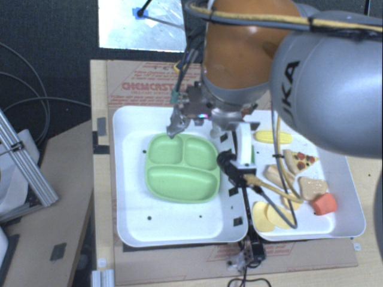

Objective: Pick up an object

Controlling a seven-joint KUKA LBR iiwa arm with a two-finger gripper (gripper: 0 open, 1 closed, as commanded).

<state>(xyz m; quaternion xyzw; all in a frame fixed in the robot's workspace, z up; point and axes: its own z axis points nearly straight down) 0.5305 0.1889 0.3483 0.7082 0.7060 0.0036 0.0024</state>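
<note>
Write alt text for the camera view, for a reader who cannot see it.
A grey and orange robot arm reaches in from the right, its pincer low over the far rim of a green divided plate in the left white bin. The right white bin holds toy food: corn, a pizza slice, an orange piece and yellow pieces.

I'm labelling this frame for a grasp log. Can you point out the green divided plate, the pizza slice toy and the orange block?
green divided plate (pixel 179 184), camera view, large lower compartment.
pizza slice toy (pixel 301 159), camera view, topped face.
orange block (pixel 324 204), camera view, top face.
</note>
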